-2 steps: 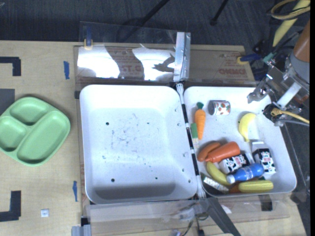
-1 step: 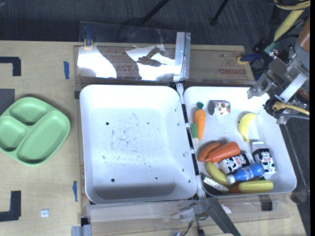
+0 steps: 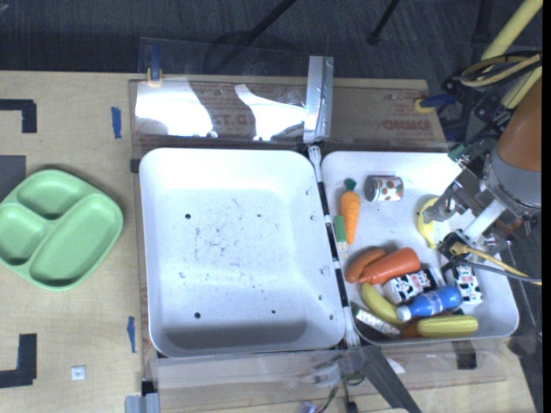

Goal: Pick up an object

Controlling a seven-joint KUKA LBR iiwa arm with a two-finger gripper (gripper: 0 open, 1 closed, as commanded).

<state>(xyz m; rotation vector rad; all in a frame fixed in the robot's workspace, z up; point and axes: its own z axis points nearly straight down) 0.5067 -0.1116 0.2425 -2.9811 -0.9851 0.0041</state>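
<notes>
The grey arm (image 3: 516,166) reaches in from the right edge of the frame, its orange band (image 3: 527,140) uppermost and its wrist angled down and to the left. Below the band, the gripper (image 3: 449,231) hangs low at the right side of the view, its metal body tilted on a slant. Cables loop close around the wrist. From this slanted overhead angle the gripper's tip is dark and cluttered, so its exact state is hard to read.
</notes>
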